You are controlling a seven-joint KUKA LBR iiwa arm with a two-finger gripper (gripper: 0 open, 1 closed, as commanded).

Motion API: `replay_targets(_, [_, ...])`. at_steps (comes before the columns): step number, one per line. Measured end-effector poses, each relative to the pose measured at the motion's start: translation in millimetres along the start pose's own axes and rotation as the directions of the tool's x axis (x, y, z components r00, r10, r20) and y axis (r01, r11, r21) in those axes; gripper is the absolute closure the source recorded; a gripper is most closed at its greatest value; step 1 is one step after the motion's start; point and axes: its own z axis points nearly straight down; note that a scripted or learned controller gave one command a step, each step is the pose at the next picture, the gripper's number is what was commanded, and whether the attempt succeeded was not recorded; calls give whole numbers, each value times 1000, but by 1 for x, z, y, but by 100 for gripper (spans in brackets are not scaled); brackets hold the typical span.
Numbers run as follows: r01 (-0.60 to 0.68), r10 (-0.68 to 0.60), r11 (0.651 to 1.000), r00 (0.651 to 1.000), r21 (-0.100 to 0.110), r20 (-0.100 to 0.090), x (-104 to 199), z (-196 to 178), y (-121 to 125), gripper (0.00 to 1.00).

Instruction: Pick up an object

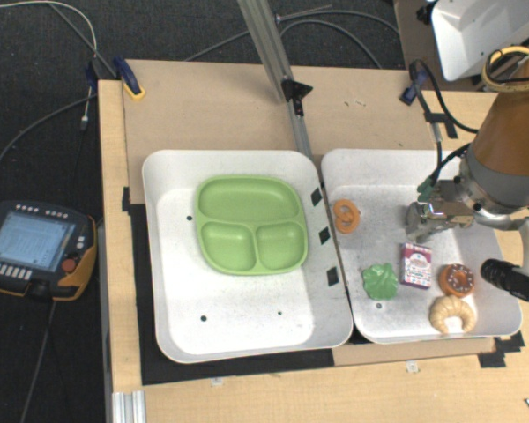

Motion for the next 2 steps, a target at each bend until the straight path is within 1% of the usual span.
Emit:
replay_targets(1, [0, 0, 1000, 1000, 2, 0, 45, 8, 6, 100])
replay_targets(2, [0, 0, 1000, 1000, 2, 0, 91, 5, 4, 100])
